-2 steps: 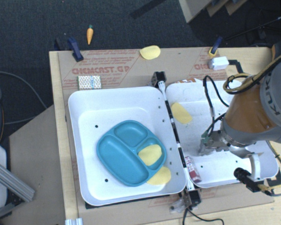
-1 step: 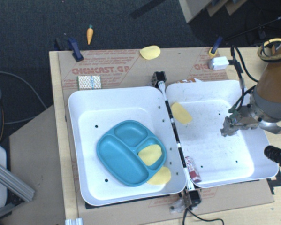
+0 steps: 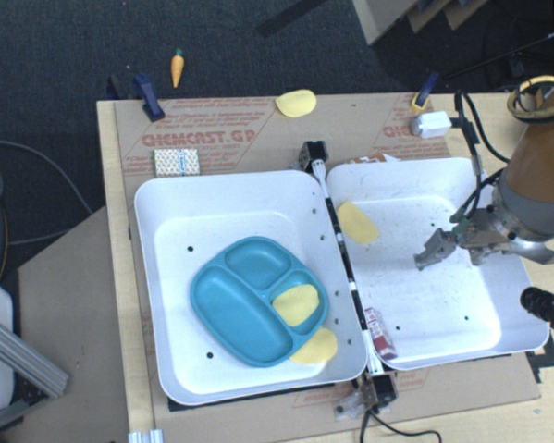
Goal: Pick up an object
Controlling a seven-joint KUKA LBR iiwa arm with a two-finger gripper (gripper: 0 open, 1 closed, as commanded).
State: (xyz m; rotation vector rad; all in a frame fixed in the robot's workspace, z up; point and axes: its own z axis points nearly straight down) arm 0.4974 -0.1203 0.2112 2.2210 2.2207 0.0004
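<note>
yellow piece (image 3: 357, 223) on right bin (image 3: 468, 331) | gripper (image 3: 433, 251) reaching leftward, low | finger state: cannot tell

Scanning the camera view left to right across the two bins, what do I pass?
Blue divided plate → yellow piece in its small compartment → yellow piece on the right bin's left slope → red-and-white packet by the divider → gripper over the right bin.

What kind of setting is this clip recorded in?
Likely a robotics lab test bench: two white bins clamped on a board, a robot gripper over the right bin, toy-like items such as a blue divided plate.
</note>
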